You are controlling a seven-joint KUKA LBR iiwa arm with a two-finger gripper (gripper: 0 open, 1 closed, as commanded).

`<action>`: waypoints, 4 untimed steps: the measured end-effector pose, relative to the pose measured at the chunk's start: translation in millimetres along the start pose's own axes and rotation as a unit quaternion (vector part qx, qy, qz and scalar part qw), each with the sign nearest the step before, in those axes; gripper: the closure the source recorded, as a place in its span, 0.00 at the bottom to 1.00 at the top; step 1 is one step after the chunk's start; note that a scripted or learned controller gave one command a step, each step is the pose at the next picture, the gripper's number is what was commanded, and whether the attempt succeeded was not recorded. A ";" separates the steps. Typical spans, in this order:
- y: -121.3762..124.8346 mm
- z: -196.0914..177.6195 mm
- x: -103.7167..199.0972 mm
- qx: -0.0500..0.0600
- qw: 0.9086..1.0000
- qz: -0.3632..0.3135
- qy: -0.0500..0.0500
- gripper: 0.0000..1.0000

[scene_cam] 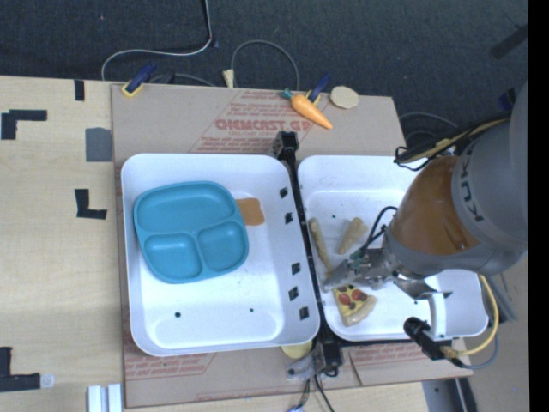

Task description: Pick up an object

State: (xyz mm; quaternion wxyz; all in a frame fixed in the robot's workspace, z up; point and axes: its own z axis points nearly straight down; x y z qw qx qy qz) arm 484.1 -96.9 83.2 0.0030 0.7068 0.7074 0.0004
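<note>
In the right bin [343,178] lie a toy pizza slice [352,303] near the front, a tan bread-like piece [351,235] and a thin brown stick-like piece [316,239]. My gripper [350,270] hangs low in this bin, just above the pizza slice and below the tan piece. Its dark fingers point left towards the divider. I see nothing clearly held between them. The arm's orange band [429,221] covers the middle of the bin.
The left bin [154,316] holds a blue divided plate [192,230] and a small tan square [250,211]. A toy carrot [310,110] and a pale round disc [345,98] lie on the cardboard behind the bins. Cables run along the back.
</note>
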 end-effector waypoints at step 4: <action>111.1 -106.4 62.3 0.000 1.000 -0.003 0.004 1.00</action>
